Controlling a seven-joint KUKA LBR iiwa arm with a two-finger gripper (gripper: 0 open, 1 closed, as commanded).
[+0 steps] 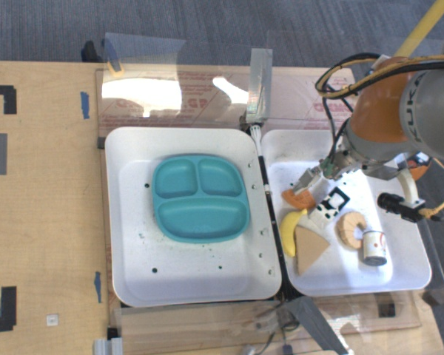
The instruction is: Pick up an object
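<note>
On the pale wooden desk (44,220) sit 2 shallow white bins with rounded corners. The left bin (126,272) holds a teal plastic tray (201,198) moulded into 3 compartments, 2 small above 1 wide. In the right bin (407,268) the grey arm with its orange band (377,117) reaches down, the jaws (316,185) sitting low over a soft orange piece (296,197); whether they stand apart or together cannot be told. Just below lie a curved yellow banana (288,232) touching a tan wedge-shaped block (311,247), a round biscuit-coloured disc (349,229), and a small metal can (374,247) lying on its side beside the disc.
</note>
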